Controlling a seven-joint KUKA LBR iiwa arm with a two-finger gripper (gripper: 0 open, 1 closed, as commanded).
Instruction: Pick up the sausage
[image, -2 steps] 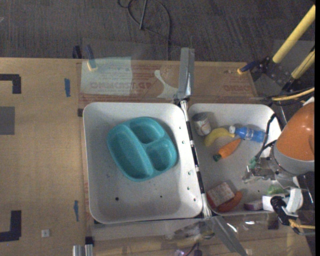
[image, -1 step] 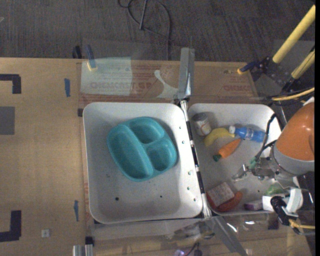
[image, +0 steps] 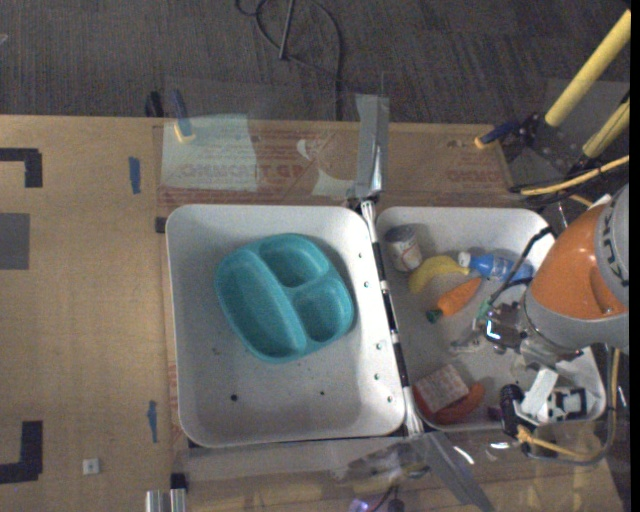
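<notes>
Dark grey carpet (image: 450, 45) runs along the far side of the room, with a loop of black cable (image: 300, 30) lying on it. Below it sits my bench (image: 80, 300), a tan board marked with black corner brackets (image: 25, 165) at the left edge and a few short strips of blue tape (image: 133, 172). A clear plastic sheet (image: 225, 150) lies flat on the board just beyond the bins. Two yellow poles (image: 590, 70) slant in at the far right corner.

My two white bins sit side by side, their rims touching. The left bin (image: 185, 340) holds a teal divided plate (image: 287, 297), lying flat near its middle. The right bin (image: 430, 345) holds the clutter: a small tin (image: 403, 247) at the far left corner, a banana (image: 437, 272) beside it, a bottle with a blue label (image: 492, 265) and a carrot (image: 456, 298) just below the banana.

The sausage (image: 462, 408), reddish brown, lies along the near wall of the right bin, with a speckled pinkish block (image: 442, 384) resting against its upper side.

My arm (image: 575, 285) reaches in from the right, its orange band over the right bin's edge. My gripper (image: 485, 335) hangs over the middle of that bin, just past the carrot's tip and apart from the sausage; I cannot tell whether it is released or clenched, and I see nothing grasped in it
</notes>
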